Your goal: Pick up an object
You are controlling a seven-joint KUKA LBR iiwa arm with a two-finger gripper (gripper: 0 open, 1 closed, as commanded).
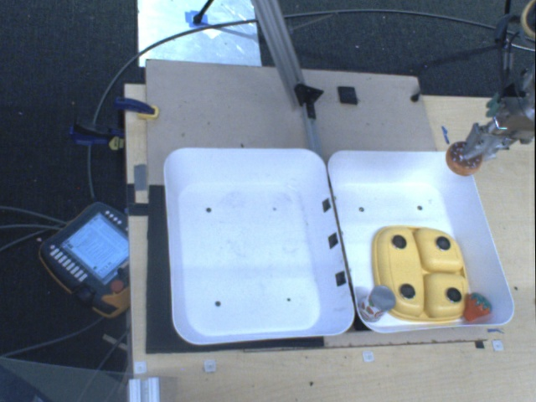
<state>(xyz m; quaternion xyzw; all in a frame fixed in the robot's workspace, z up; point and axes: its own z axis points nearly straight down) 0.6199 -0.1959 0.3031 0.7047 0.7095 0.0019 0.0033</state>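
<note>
The gripper (466,153) is seen over the far right corner of the right bin (402,187), with a small orange-brown object (460,161) at its tip; whether this is gripped cannot be told. A yellow block (419,272), a grey piece (381,298) and a red piece (477,306) are ranged along the near edge.

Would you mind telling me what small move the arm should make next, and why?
Probably a move inward over the right bin toward the yellow block. The gripper sits at that bin's far right corner, apart from the yellow block, the small grey object and the red-orange object, which all lie near the front edge.
</note>
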